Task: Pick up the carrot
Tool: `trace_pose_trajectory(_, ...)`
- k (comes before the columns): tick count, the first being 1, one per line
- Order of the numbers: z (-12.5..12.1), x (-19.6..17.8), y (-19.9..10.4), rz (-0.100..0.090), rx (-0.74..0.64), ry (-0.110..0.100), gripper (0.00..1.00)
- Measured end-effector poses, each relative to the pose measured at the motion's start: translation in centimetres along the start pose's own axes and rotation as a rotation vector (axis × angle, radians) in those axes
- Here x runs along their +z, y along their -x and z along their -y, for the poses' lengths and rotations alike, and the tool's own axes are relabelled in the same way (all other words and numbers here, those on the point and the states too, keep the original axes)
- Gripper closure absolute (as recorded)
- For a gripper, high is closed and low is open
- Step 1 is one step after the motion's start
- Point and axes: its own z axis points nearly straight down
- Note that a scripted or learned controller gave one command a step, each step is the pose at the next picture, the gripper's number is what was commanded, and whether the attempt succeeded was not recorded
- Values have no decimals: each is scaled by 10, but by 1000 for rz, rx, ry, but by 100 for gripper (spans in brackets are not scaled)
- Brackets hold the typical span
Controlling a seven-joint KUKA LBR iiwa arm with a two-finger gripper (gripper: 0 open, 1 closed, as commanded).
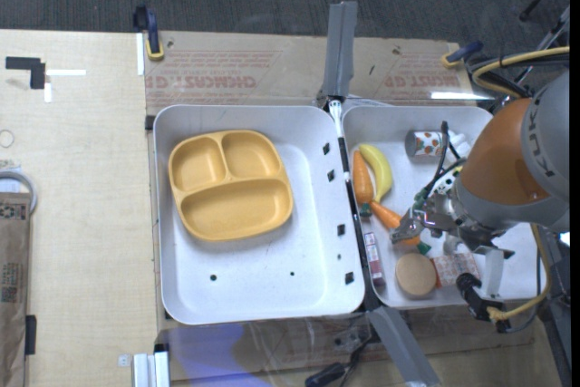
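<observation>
From where I stood, the bench held 2 shallow white bins side by side. The left bin [181, 285] carried a yellow divided plate [231, 184] with 3 compartments, lying toward its upper left. The right bin [399, 115] was the crowded one. A banana [381, 168] curved along its left side, and an orange carrot [362, 177] stood lengthwise just beside it, touching it, close to the wall between the bins. Below that lay a 2nd, smaller orange piece [386, 216], tilted, pointing toward the gripper [410, 229]. The grey arm [507, 168] with its orange band reached in from the right and hung low over the middle of the right bin. Its tip sat right at the lower end of that small orange piece, but I could not tell how the gripper stood. A small can [423, 143] lay near the bin's top, and a round tan disc [416, 275] rested near the bottom edge, just below the gripper.
</observation>
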Motion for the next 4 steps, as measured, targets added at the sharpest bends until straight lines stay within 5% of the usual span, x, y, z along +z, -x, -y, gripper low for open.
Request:
trace_pose_trajectory(1,0,-8,1,0,3,-2,100)
trace_pose_trajectory(2,-24,-113,36,2,-17,4,100)
trace_pose_trajectory(3,-6,-135,63,2,-32,4,100)
trace_pose_trajectory(4,-6,-134,63,2,-33,3,0)
